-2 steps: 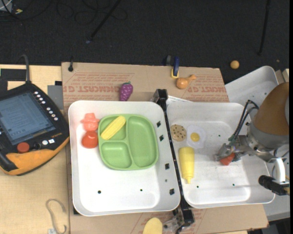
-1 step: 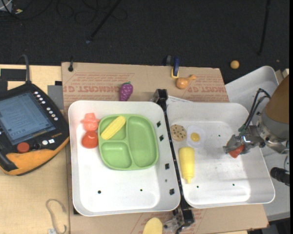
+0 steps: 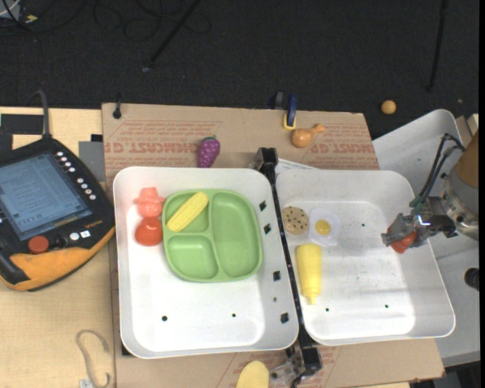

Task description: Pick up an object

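- The pincer hangs over the right bin, closed on a small red object.
- Risk: the shallow pinch lets it drop into the bin.

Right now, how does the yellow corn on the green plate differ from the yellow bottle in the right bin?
The corn lies in the top-left compartment of the green plate in the left bin; the yellow bottle lies straight on the right bin floor.
The corn lies on a diagonal; the bottle runs near top to bottom in the view.
The bottle looks larger.
Both are yellow and lying down.
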{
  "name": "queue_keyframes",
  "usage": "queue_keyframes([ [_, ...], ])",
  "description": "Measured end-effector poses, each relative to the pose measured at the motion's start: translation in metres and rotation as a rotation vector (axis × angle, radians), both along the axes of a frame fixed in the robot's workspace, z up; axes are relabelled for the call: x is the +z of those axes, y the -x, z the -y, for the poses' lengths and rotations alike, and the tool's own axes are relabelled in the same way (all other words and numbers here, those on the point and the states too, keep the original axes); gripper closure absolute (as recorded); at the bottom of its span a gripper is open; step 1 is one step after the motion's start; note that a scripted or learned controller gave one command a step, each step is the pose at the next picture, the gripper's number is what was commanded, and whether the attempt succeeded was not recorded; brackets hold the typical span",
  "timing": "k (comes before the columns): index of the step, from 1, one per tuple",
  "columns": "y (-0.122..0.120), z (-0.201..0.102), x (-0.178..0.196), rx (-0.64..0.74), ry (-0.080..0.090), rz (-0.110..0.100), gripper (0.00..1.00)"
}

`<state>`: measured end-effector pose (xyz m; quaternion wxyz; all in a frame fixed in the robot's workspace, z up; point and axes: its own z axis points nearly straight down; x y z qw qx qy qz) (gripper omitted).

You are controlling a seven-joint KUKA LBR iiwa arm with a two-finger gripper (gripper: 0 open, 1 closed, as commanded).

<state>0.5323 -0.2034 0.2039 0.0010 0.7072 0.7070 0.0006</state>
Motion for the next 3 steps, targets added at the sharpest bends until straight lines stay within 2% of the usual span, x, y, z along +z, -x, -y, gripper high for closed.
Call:
queue_keyframes([
  [1, 0.0, 0.001, 0.025, 0.0, -0.001, -0.001, 1.0],
  [3, -0.038, -0.096, 0.041, 0.004, -0.003, -0.003, 1.0],
])
